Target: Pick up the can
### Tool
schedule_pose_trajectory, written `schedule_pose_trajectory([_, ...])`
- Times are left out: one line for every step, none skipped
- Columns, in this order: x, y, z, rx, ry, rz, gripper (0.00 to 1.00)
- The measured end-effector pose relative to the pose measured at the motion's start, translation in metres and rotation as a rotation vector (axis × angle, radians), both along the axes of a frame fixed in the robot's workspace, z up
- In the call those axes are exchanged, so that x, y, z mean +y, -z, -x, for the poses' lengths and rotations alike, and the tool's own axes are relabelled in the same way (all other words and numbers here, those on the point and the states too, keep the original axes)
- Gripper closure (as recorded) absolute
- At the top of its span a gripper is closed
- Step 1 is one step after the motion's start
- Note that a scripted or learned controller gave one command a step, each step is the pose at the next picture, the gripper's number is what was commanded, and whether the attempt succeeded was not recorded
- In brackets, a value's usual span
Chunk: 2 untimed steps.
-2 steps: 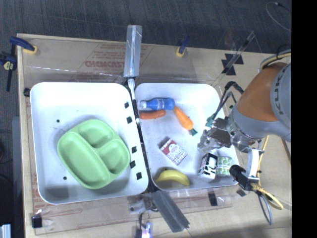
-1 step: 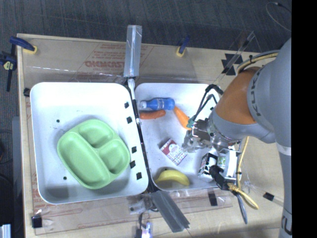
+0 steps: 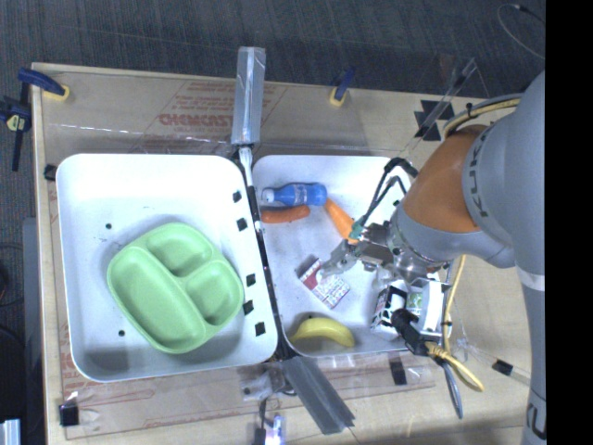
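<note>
The can (image 3: 325,284), small with a red and white label, lies on its side in the middle of the right bin (image 3: 278,179). My gripper (image 3: 345,256) reaches in from the right and sits just above and to the right of the can, at its upper end. The view does not settle whether it touches the can. The grey arm with its orange band (image 3: 445,193) covers the bin's right side.
A blue bottle (image 3: 295,195) and an orange carrot (image 3: 284,215) lie at the right bin's far left. A second orange piece (image 3: 339,217) lies near the gripper. A banana (image 3: 323,331) rests at the front. The left bin (image 3: 83,184) holds a green divided plate (image 3: 176,286).
</note>
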<state>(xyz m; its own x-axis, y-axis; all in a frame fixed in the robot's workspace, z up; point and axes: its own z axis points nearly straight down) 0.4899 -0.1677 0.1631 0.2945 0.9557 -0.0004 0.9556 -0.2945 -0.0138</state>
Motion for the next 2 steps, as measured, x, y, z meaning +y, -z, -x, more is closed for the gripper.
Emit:
schedule_pose_trajectory([-0.035,-0.101,-0.024,-0.003,0.053,0.001,0.00])
schedule_pose_trajectory([-0.034,-0.011,0.016,0.001,0.241,0.001,0.00])
